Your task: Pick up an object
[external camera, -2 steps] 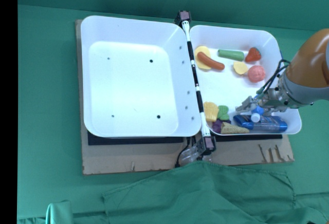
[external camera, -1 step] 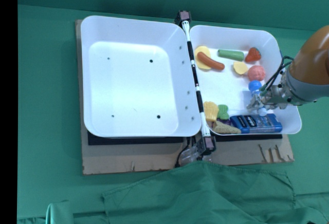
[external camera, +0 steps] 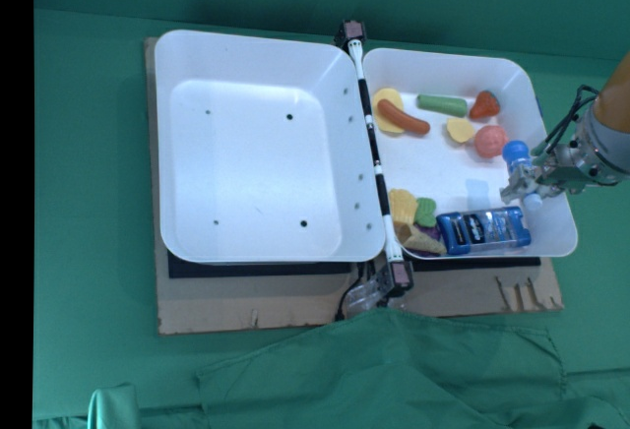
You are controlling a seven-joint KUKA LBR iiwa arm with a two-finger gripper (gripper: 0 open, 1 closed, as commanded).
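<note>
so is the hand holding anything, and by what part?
Cannot be told. The hand sits at the right bin's right edge, next to a blue-capped item; no object visibly sits between its fingers.

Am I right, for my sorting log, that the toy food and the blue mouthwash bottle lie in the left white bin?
No. The camera view shows the toy food and the blue mouthwash bottle in the right white bin, not the left.

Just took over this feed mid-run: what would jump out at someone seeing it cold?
The right bin is crowded with bright toy food, a red sausage and a green piece near its far side. A blue packet lies along its near wall. The pincer hangs over that bin's right edge, beside a blue-capped bottle. The left bin sits alongside.
</note>
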